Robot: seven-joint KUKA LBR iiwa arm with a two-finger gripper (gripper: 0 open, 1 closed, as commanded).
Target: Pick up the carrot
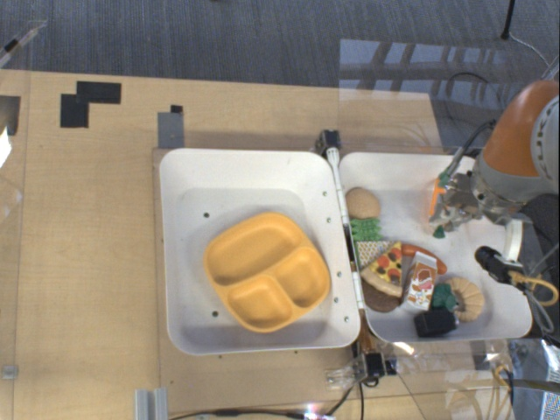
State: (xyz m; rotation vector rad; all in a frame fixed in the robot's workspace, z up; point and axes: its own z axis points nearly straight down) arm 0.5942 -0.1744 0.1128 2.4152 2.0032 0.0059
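Observation:
The carrot (435,199) is a small orange piece with a green leafy end (440,230). It stands almost upright near the back right of the right bin (398,178). My gripper (448,215) comes in from the right under the grey and orange wrist. Its dark fingers (457,210) are closed against the carrot's lower part, and the orange body sticks out on their left side. Part of the carrot is hidden by the fingers.
The left bin (188,234) holds a yellow divided plate (267,271). In the right bin lie a bun (362,203), a green toy (366,229), a pizza slice (389,265), a small carton (422,285), a black block (433,324) and a tan waffle (470,297). A ridge (343,226) divides the bins.

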